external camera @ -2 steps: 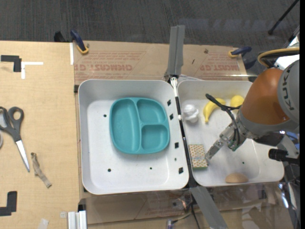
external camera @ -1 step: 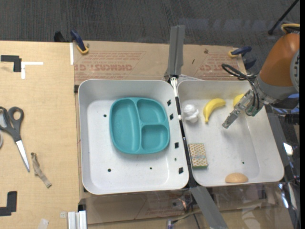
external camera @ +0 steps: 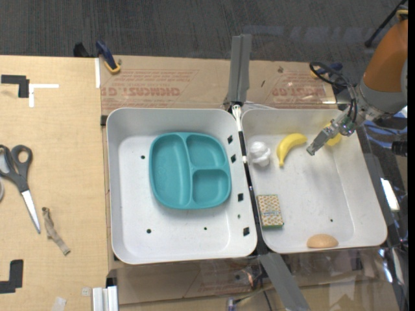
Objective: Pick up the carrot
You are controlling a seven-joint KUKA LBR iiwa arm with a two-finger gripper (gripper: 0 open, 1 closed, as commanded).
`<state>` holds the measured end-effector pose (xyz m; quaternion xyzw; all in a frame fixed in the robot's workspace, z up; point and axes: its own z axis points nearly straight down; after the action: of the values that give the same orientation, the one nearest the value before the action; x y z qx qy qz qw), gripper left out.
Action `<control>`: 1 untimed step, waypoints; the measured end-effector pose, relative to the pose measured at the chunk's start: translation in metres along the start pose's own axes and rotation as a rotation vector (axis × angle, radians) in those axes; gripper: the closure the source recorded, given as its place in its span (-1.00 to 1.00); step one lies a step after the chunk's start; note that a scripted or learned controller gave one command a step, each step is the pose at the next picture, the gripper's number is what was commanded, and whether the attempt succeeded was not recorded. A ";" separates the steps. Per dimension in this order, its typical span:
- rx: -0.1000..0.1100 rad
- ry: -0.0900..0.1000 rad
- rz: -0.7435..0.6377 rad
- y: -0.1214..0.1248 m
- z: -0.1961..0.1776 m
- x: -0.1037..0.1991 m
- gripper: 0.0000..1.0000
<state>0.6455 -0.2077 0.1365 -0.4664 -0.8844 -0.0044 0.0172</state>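
My gripper (external camera: 314, 149) reaches in from the right and hangs over the far part of the right bin (external camera: 363, 193). Its tip is just right of a yellow banana (external camera: 289, 146). A small yellow patch (external camera: 334, 140) shows right behind the gripper; I cannot tell what it is. An orange-tan oval item (external camera: 322, 241) lies at the near edge of the right bin, well away from the gripper. Nothing shows in the gripper's grasp.
A white crumpled item (external camera: 259, 152) lies left of the banana, and a speckled green-edged block (external camera: 270, 210) lies nearer the front. A teal divided plate (external camera: 190, 170) sits in the left bin (external camera: 123, 193). Scissors (external camera: 21, 177) rest on the bench at left.
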 end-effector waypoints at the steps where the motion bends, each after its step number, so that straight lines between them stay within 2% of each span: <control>1: -0.009 -0.028 -0.002 0.001 -0.012 -0.005 1.00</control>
<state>0.6492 -0.2115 0.1481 -0.4657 -0.8849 -0.0017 0.0026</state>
